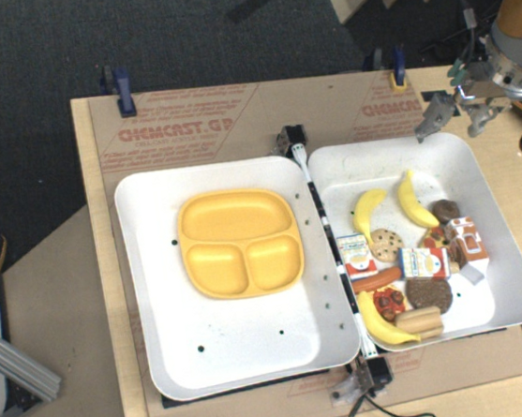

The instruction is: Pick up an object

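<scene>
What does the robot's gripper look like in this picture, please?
The gripper is grey metal, with two thin, angular fingers pointing down over the far edge of the right bin. Above it sits a rounded, light grey wrist part with a dark cable running up from it.

A yellow divided tray (240, 241) is lying in the left white bin (166, 356), well apart from the clutter next door. Two blue clamps (121, 88) are gripping the far edge of the cardboard-covered bench (231, 117), and dark carpet (79, 36) is showing beyond it.
</scene>
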Controlling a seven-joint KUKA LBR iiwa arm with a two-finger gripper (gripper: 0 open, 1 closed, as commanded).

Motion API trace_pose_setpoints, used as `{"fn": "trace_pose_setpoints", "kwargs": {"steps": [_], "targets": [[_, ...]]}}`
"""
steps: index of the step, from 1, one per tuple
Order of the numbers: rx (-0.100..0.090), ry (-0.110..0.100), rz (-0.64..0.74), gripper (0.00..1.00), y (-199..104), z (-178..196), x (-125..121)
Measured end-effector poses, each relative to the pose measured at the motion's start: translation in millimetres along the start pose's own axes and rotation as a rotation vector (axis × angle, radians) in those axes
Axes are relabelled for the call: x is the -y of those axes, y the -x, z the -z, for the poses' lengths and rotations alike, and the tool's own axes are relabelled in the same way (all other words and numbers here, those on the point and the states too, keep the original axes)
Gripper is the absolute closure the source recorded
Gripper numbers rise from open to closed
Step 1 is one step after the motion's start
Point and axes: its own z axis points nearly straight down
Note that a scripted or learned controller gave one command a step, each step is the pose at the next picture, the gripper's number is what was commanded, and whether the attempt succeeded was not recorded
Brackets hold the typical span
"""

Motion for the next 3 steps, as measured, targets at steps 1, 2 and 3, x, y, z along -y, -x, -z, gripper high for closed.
{"fn": "trace_pose_setpoints", "kwargs": {"steps": [1,2,3], "targets": [[-0.003,-0.011,-0.001,0.0,-6,-164,24],[0.002,0.005,0.0,1.0,-5,-143,19],[0.002,-0.012,0.002,1.0,-72,-155,-11]]}}
